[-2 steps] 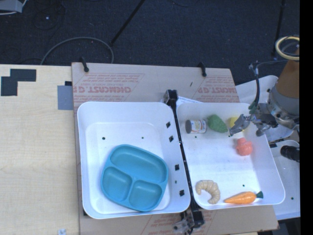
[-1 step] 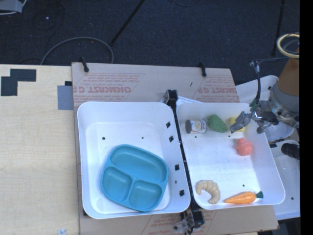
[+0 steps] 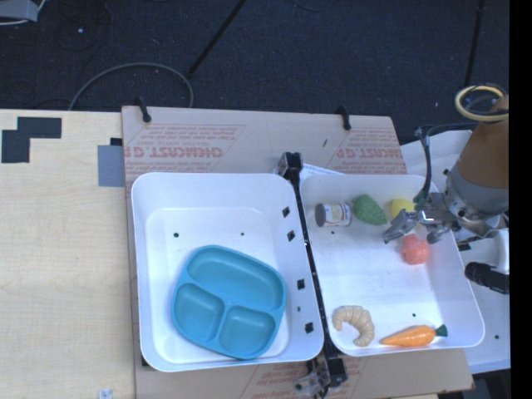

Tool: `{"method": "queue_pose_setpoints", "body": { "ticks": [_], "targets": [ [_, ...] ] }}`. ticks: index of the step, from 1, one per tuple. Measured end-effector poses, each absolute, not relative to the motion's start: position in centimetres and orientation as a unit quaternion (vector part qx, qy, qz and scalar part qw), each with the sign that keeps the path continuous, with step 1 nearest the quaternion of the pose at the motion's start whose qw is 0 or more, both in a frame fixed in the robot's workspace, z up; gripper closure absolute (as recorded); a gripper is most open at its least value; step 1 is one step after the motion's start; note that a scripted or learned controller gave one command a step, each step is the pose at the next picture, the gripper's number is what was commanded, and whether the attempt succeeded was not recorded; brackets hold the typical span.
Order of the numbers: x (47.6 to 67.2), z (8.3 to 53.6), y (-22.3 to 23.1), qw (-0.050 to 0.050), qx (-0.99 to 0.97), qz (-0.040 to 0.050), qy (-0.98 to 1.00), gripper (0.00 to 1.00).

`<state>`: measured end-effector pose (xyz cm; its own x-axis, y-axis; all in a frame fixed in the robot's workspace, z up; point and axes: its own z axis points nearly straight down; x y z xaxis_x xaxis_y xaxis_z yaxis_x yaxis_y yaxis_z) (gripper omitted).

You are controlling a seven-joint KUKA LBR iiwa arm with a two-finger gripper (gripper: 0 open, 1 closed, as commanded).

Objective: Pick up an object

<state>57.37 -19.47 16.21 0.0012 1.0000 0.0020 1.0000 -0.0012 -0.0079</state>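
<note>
Camera view, looking down at a slant on two shallow white bins side by side on a cardboard-covered bench; positions are given relative to the right bin [image 3: 328, 302]. The left bin [image 3: 158, 223] adjoins it across a dark central divider and contains a blue sectioned plate [image 3: 228, 301] lying flat toward its near side. Within the right bin, a small jar [image 3: 334, 214] lies on its side near the far left corner; a green toy vegetable [image 3: 368, 209] lies just beside the jar toward the bin's far middle; a yellow object [image 3: 401, 207], partly hidden by the arm's hardware, sits beyond the green one near the far right. A pink-red round fruit [image 3: 415, 250] rests on the bin floor near the right wall. A pale croissant-shaped piece [image 3: 355, 323] lies near the bin's near edge, left of centre, and an orange toy carrot [image 3: 409, 335] with a green tip lies just beside it, toward the near right corner. The arm [image 3: 485, 165] enters over the right wall of the right bin; its gripper [image 3: 413, 223] sits low over the far right part of the bin, just above and beside the pink-red fruit. Its metal fingers appear spread apart, and no object is seen between them.
</note>
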Motion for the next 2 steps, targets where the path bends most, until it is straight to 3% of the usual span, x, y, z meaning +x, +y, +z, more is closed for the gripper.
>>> {"method": "queue_pose_setpoints", "body": {
  "ticks": [1,2],
  "targets": [
    [57.76,12.46,-20.02,-0.004,-0.707,-0.0002,-0.707,0.0],
    [58.11,12.4,-20.04,-0.009,-0.707,-0.004,-0.707,0.0]
  ]
}}
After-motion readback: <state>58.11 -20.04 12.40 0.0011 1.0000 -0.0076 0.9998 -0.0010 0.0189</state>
